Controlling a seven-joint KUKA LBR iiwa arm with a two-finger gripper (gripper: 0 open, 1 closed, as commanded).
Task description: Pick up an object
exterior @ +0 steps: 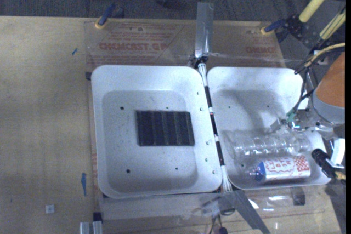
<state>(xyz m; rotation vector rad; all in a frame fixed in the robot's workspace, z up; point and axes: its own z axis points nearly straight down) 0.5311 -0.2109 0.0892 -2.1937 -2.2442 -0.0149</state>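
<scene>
Nothing lifted yet, by the look of it. In the right bin, toward its near edge: a clear plastic bottle on its side, and just beside it, nearer the front rim, a tube with a red-and-white label. Gripper low over the bin's right edge, near the bottle's end. Jaw state impossible to tell. Grasp and lift both left to do.
</scene>
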